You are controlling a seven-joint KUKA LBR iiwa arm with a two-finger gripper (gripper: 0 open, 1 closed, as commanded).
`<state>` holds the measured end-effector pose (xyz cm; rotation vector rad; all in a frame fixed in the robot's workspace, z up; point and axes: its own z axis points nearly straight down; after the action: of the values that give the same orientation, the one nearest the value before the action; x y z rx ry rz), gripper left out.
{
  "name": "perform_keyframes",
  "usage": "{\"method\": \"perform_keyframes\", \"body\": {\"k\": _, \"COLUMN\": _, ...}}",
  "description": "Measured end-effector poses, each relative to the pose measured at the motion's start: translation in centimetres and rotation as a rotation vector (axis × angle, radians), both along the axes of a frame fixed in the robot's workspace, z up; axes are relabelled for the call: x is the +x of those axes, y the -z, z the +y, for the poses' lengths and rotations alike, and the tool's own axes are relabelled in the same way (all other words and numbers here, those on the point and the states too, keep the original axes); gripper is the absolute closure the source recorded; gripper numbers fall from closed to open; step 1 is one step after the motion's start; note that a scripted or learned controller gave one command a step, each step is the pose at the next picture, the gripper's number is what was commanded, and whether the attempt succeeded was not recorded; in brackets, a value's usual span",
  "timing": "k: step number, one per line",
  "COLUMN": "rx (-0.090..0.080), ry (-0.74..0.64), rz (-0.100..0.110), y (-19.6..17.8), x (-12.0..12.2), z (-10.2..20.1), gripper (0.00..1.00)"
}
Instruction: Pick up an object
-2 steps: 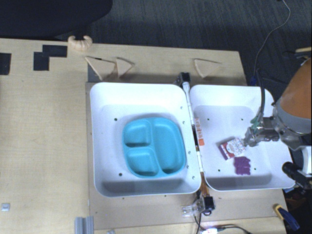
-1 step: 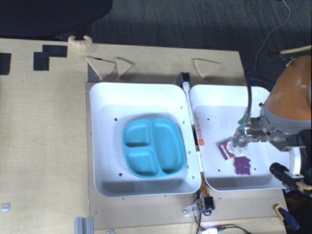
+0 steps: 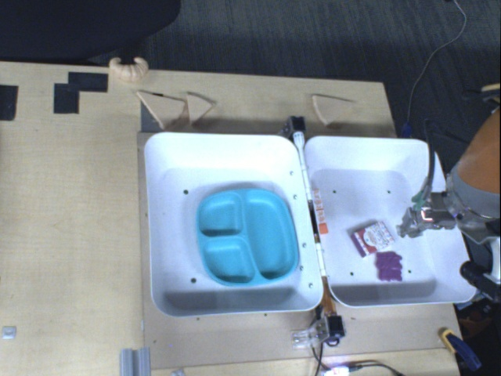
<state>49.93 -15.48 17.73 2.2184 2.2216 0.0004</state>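
Two white bins sit side by side on the tabletop (image 3: 70, 233): the left bin (image 3: 168, 210) at frame center holds one blue divided tray (image 3: 246, 235), while the right bin (image 3: 407, 159) holds two small objects in its lower half, one red-and-white packet (image 3: 371, 236) and, just below it, one purple object (image 3: 389, 265). The jaws (image 3: 415, 219) hover at the right bin's right edge, near the packet but apart from it; whether they stand wide or narrow cannot be told.
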Motion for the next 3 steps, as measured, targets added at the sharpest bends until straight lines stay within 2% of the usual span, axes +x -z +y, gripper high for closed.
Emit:
{"method": "perform_keyframes", "body": {"k": 1, "rx": 0.002, "ry": -0.003, "rz": 0.000, "y": 6.7, "x": 6.8, "z": 4.2, "gripper": 1.00}}
{"method": "perform_keyframes", "body": {"k": 2, "rx": -0.001, "ry": -0.002, "rz": -0.003, "y": 2.6, "x": 7.0, "z": -2.8, "gripper": 1.00}}
{"method": "perform_keyframes", "body": {"k": 3, "rx": 0.002, "ry": -0.004, "rz": -0.001, "y": -2.9, "x": 1.8, "z": 0.7, "gripper": 1.00}}
